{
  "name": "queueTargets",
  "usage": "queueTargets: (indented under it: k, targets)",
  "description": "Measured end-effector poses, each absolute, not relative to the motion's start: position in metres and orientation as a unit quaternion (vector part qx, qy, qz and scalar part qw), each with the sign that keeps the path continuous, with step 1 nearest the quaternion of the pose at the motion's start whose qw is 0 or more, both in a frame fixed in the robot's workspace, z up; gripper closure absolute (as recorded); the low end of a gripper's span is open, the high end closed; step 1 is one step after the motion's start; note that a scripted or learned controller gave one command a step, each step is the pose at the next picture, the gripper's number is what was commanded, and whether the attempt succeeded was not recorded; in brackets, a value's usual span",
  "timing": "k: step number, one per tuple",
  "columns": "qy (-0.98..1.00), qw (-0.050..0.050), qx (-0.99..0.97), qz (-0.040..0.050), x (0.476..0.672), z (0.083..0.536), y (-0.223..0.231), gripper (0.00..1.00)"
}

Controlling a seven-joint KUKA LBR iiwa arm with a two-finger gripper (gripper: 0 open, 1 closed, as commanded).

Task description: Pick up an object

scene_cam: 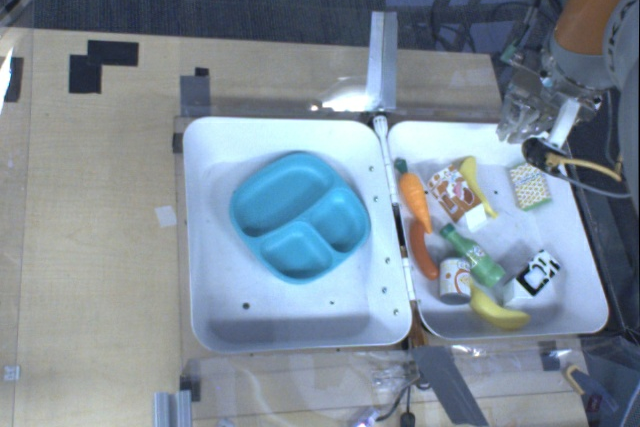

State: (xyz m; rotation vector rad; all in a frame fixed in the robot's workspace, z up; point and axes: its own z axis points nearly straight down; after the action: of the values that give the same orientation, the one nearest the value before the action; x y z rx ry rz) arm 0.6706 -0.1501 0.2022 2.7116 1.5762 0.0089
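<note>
From my remote station I look down on two shallow white bins side by side, and I will go from the near edge to the far one. Closest to me, in the right bin (590, 300), a yellow banana (497, 313) lies against the front wall, touching a small can (454, 277), with a black-and-white block (538, 273) just beside it. Behind these a green bottle (474, 255) lies tilted, a red sausage (423, 251) lies beside the divider, and an orange carrot (414, 199) lies just past it. Further back sit a snack packet (458, 193) and a patterned pouch (528, 186), the pouch apart from the rest. The left bin (210, 215) holds a blue divided plate (298, 215). Farthest away, the gripper (527, 123) hangs over the right bin's back right corner, clear of every object; I cannot tell how its jaws stand, and nothing is visibly held. My worry is the crowding: the banana, can and bottle touch, so I judge that a descent there could land on two things at once, or push one aside and close on nothing. The round can and bottle may well roll away. The pouch, nearest the gripper, lies flat and close to the wall, so the wall might block the grasp.
</note>
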Motion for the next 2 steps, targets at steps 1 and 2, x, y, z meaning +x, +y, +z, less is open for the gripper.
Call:
queueTargets:
  k: [1, 2]
  targets:
    - [0.503, 0.002, 0.865, 0.0021, 0.67, 0.201, -0.15, 0.0]
    - [0.531, 0.0, 0.848, 0.001, 0.612, 0.144, -0.099, 0.0]
